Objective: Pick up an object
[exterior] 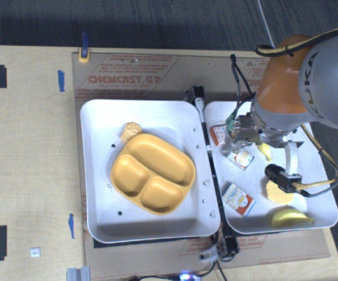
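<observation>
Your gripper (241, 140) hovers near the right bin's (331, 215) upper-left corner, directly above a small white foil packet (242, 158) (finger state: I cannot tell).

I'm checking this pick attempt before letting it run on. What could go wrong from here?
The gripper sits low in the right bin, among small packets lying close together, so it may catch two at once or only nudge one aside. A black cable loops over the bin near the yellow banana and could snag or drag items. The flat packet lies flush on the floor and may slip from a grasp.
</observation>
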You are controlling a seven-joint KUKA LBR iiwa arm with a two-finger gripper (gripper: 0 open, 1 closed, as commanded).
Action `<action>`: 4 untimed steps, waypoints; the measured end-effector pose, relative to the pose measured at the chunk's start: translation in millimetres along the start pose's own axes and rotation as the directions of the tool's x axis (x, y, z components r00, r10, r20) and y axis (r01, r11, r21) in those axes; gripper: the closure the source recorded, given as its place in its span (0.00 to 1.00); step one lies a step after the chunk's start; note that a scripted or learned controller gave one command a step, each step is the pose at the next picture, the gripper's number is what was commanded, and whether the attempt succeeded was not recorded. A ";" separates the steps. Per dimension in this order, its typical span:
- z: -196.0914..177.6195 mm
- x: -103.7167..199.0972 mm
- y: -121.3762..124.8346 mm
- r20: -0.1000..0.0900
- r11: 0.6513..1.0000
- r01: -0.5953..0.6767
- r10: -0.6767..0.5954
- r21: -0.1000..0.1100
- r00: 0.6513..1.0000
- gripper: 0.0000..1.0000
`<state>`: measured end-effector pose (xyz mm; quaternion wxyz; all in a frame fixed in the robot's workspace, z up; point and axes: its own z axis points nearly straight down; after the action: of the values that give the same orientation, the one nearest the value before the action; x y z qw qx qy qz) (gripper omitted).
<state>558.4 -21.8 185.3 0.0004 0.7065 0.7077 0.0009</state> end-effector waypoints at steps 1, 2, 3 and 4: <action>0.4 -0.6 -0.4 0.001 1.000 0.000 0.000 0.001 1.000 0.00; 0.4 -0.6 -0.4 0.001 1.000 0.000 0.000 0.001 1.000 0.00; 52.5 -82.5 -0.1 0.001 1.000 -0.002 0.002 0.004 1.000 0.00; 99.3 -105.9 -72.3 0.001 1.000 -0.002 0.002 0.000 1.000 0.00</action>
<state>486.4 -127.7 85.8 0.0006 0.7074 0.7068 0.0003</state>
